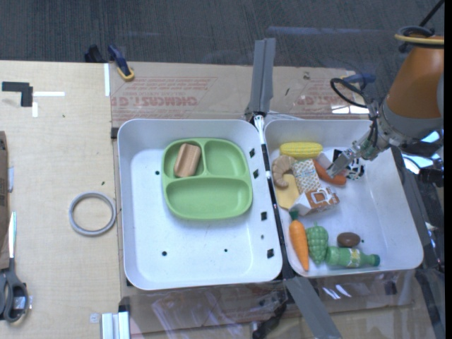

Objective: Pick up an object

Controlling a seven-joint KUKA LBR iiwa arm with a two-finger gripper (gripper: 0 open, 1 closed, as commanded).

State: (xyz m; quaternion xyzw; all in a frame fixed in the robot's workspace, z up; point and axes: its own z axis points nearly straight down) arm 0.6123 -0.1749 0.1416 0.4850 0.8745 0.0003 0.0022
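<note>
The hand (344,162) sits low in the right bin (395,210), at the orange sausage-like piece (330,173) just beside a small black-and-white toy (354,169); whether it is wide, narrow or gripping anything, I cannot tell. The likely trouble is crowding: that piece lies against a checked packet (306,175) and near the corn cob (301,149), so a closing grasp could pinch two things, or nudge one aside and come up with nothing. The bin floor is smooth white plastic, so pieces may slide. The left bin (141,210) holds a green divided plate (208,179) with a bread roll (187,159). On the pale wooden worktop (56,168) to the left lie a tape ring (92,212) and scissors (12,288)
</note>
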